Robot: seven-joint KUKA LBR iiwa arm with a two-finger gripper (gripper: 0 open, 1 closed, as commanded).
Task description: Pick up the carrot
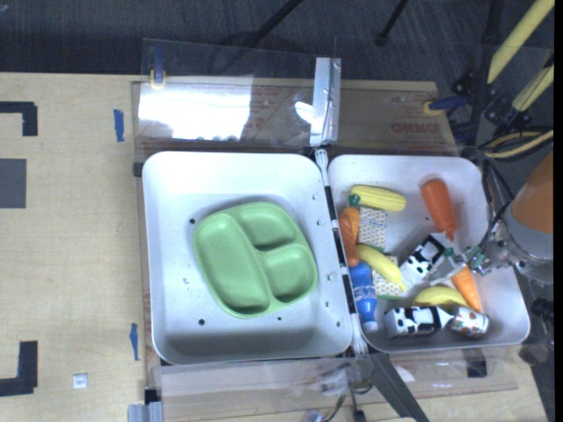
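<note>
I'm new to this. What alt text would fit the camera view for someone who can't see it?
A robot gripper reaches from the right into the right bin, just above a carrot among toy foods. The left bin holds a green divided plate.

I can't read any text from here. There is faint reddish lettering on the clear panel (409, 127) behind the right bin (506, 328), but it is too blurred for me to make out.
</note>
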